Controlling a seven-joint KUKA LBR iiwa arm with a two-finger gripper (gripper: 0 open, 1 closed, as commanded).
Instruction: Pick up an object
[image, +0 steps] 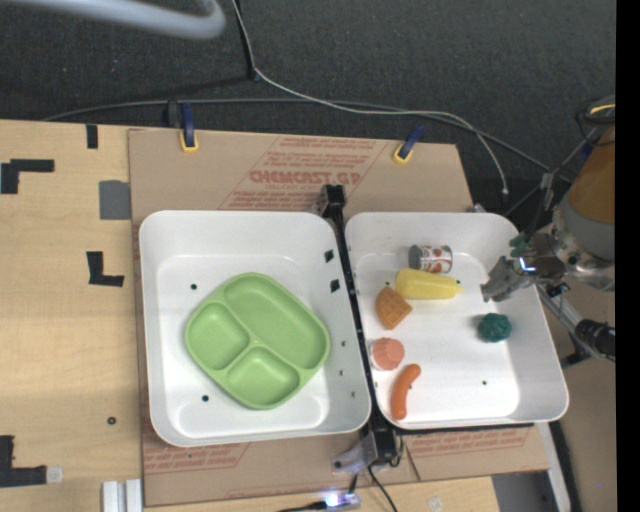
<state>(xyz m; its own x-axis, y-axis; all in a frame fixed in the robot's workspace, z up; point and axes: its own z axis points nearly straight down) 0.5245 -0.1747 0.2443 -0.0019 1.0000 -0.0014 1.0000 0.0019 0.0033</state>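
The gripper (508, 278) hangs over the right side of the right bin (455, 408), reaching in from the arm (590, 215) at the frame's right edge. Its grey fingers show as a blurred cluster, so whether they are spread or pressed together cannot be told, and nothing can be seen between them. Nearest to it, just below and slightly left, lies a dark green lump (493, 327) on the bin floor, apart from the gripper. To the gripper's left, near, lies a yellow corn cob (429, 286), lengthwise across the bin, and touching the cob's upper edge sits a small can (432, 258) on its side, red and white. Farther left and a little lower is an orange wedge (392, 307), just beside the cob's left end. Below that, farther down and left of the gripper, sits a round pink piece (387, 353), and just beneath it an orange sausage (404, 390), tilted. Well to the gripper's left, past the black divider where the bins meet, stands the left bin (160, 300), which holds a green plate (257, 340) with three compartments, turned at an angle. Both bins rest on a cardboard sheet (300, 170), clipped at its far edge by two clamps (186, 137), well up and left of the gripper.
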